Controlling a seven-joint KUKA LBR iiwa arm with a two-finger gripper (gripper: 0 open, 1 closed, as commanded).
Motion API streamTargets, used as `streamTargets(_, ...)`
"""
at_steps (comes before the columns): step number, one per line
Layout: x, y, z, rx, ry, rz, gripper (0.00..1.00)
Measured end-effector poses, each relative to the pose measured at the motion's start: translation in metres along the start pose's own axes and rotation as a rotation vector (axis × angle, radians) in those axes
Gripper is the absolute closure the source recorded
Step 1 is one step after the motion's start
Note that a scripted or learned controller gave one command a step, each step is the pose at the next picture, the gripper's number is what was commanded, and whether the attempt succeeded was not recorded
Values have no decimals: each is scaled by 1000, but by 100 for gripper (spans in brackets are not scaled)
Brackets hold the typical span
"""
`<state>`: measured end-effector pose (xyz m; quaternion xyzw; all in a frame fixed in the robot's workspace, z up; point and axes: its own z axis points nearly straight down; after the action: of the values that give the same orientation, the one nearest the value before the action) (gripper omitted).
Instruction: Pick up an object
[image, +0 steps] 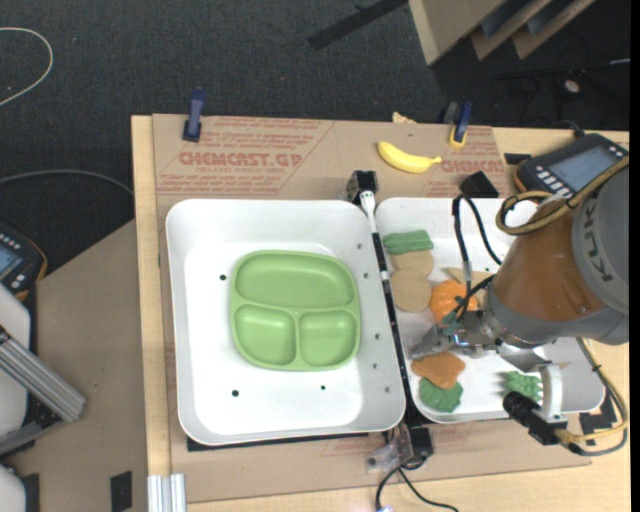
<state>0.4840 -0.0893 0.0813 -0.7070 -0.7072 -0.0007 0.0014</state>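
Gripper (437, 340) low in rt bin (480, 408) (by orange piece (439, 368)).

Two white bins (190, 300) (590, 400), one green tray (295, 307), one banana (407, 157), two blue clamps (194, 115) (460, 122), several small toy foods in the right bin

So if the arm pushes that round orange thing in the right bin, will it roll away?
Probably a little: the round orange item looks ball-like, so it may roll. The tan pieces beside it and the end effector close by would likely stop it soon. It looks rigid.
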Motion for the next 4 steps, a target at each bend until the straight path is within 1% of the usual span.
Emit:
streamTargets(1,-3,1,-14,-4,-4,2,100)
streamTargets(2,52,0,-208,-19,-2,-7,100)
streamTargets(3,49,-2,-210,-4,-4,-1,100)
streamTargets(4,50,-1,-220,-7,-5,-2,100)
